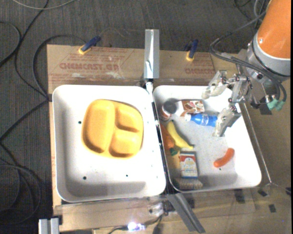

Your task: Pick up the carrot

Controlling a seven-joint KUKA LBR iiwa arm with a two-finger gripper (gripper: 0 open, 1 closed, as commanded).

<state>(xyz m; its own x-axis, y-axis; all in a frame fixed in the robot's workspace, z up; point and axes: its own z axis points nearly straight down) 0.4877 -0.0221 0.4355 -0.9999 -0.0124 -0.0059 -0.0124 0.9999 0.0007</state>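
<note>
Orange-banded and grey, the robot arm (276, 28) fills the upper right corner, and its two-finger claw (219, 104) hangs over the far right part of the right shallow white bin (249, 179). Its fingers (223, 122) are spread wide apart with nothing between them; one finger reaches toward the bin's far rim, the other points down beside a blue-and-white plastic bottle (205, 119) lying on its side.

An orange carrot (223, 158), short and slightly curved, lies alone on the bare floor of that bin, toward its near right side, apart from the claw and from the other things.

Along the bin's left side sit a yellow banana (178, 135), a small red-and-white carton (188, 165) just nearer than it, and a round grey object (169, 107) at the far end. A red-and-white packet (191, 106) lies between that round object and the bottle.

Filling much of the left white bin (71, 179) is a yellow divided plastic tray (113, 128) with three compartments. Both bins rest on a brown cardboard sheet (102, 62) covering the desk, held by two clamps at its far edge.
</note>
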